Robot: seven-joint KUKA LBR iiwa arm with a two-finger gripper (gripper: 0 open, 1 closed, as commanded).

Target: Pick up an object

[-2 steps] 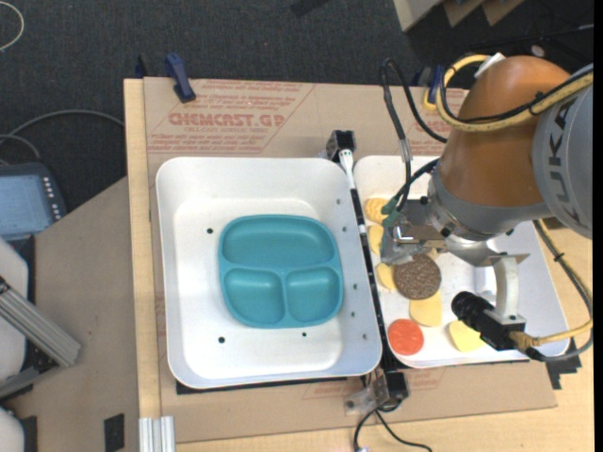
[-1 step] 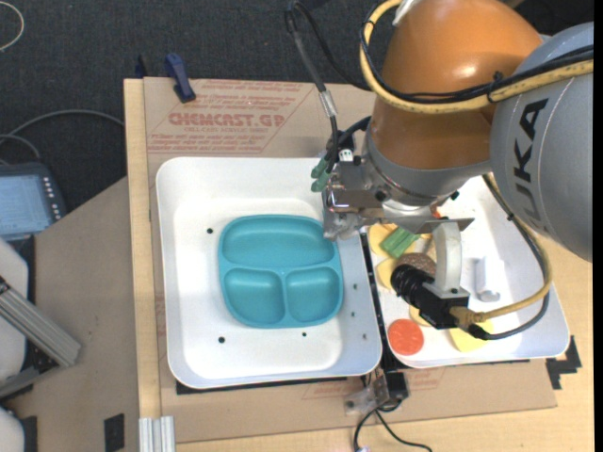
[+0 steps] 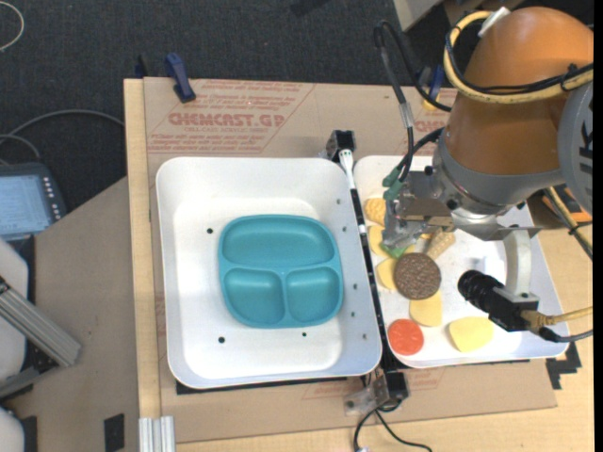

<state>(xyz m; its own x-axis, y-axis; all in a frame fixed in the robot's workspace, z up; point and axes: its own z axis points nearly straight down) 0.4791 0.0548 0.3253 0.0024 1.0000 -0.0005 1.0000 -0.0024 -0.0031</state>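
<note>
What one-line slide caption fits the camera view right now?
Gripper lowered among toy foods in the right bin, beside a brown cookie; teal divided plate sits in the left bin.

A teal three-compartment plate (image 3: 280, 269) lies in the middle of the left white bin (image 3: 179, 252). Brown cardboard (image 3: 226, 116) lies under the bins, a blue clamp (image 3: 179, 76) at its upper-left edge.

The grey arm with the orange band (image 3: 513, 83) comes in from the right, two-finger gripper (image 3: 403, 238) pointing straight down, pretty low.
</note>
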